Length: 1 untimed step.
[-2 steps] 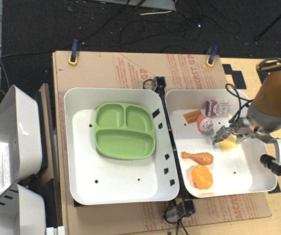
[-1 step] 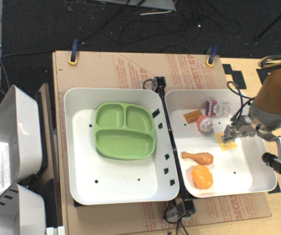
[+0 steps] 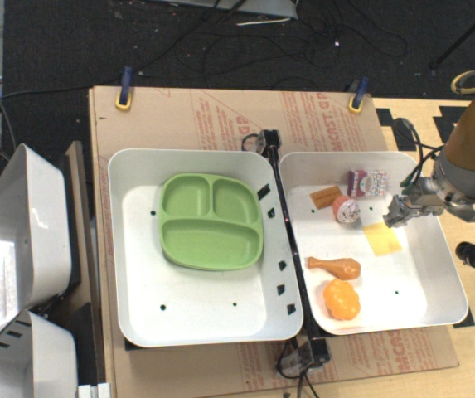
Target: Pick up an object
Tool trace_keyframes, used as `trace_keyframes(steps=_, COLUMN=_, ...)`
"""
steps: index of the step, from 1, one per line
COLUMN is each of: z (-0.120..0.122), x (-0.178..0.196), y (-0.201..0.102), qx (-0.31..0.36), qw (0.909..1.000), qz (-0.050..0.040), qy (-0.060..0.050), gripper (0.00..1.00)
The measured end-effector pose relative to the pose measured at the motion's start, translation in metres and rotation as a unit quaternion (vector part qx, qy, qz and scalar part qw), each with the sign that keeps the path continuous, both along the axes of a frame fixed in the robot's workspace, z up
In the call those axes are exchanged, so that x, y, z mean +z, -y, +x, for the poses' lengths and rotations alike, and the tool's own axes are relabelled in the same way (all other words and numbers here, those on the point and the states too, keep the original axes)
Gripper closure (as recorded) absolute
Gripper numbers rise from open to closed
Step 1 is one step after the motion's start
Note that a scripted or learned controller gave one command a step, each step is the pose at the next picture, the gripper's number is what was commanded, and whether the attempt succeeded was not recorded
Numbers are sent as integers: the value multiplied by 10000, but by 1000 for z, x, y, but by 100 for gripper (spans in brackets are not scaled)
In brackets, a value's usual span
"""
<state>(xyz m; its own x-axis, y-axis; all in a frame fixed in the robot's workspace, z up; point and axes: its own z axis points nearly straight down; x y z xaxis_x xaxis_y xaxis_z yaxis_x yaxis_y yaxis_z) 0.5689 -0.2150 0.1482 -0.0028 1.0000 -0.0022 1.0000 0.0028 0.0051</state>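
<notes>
The right bin (image 3: 436, 305) holds several small items: an orange fruit (image 3: 342, 299), a toy chicken drumstick (image 3: 335, 265), a yellow cheese slice (image 3: 382, 240), a small round pink-and-white can (image 3: 347, 211), a purple-and-white carton (image 3: 367, 182) and an orange stick (image 3: 326, 196). My gripper (image 3: 396, 213) hangs at the bin's right side, just above the cheese slice's upper edge and to the right of the round can. Nothing shows between its tips.
The left bin (image 3: 138, 305) carries a green divided plate (image 3: 212, 222). A black divider (image 3: 283, 239) runs between the bins. White containers (image 3: 17, 247) stand off the bench at the left. Two clamps (image 3: 123, 98) (image 3: 358, 94) grip the board's far edge.
</notes>
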Motion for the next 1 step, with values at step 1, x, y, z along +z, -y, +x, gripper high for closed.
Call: trace_keyframes(steps=1, z=4, x=64, y=1, qx=3, qw=10000, qz=-3, qy=6, gripper=100)
